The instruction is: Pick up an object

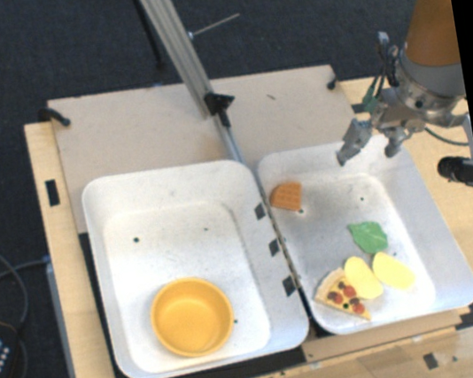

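The arm comes in from the right, its orange band up near the top corner, and the jaws (370,141) hang over the far edge of the right bin (441,230). The two fingers stand spread apart, one grey finger (350,143) angled out to the left and a darker one to the right, with nothing between them.

In the right bin, a small brown, bread-like piece (286,196) lies near the upper left corner, close to the divide between the bins. Well apart from it, toward the near side, a green leaf-shaped piece (369,235) lies just above two yellow pieces (379,276) that lie side by side. Touching the left yellow one is a pizza slice toy (340,295) with red dots on it, pointing toward the bin's near edge.

The left bin (112,249) holds a yellow bowl (192,317), upright, in its near half.

Both bins sit on the pale tabletop (64,257). A metal rail (182,49) slants down from the top to the gap between the bins. I can read no writing or labels anywhere.
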Controlling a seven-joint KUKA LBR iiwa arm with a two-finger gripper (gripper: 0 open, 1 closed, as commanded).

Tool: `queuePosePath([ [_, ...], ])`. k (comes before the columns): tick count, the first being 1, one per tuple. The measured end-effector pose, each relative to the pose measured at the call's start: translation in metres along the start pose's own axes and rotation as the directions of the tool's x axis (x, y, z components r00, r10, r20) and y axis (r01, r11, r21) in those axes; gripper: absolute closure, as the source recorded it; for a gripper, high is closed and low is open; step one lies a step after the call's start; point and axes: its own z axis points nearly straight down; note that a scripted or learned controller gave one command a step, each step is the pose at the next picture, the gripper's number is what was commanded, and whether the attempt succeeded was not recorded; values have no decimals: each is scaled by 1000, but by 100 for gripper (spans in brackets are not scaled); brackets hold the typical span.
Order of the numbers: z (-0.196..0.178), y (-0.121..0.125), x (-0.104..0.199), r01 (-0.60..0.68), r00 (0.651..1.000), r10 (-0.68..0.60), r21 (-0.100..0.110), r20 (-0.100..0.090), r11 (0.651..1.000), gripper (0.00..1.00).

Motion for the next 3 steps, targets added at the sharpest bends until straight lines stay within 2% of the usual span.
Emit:
queuePosePath([
  [1,0,0,0,0,1000,0,0,0,1000,0],
  [2,51,-4,-11,-4,1000,4,6,2,1000,0],
  [3,99,-12,-6,-3,1000,3,3,1,1000,0],
])
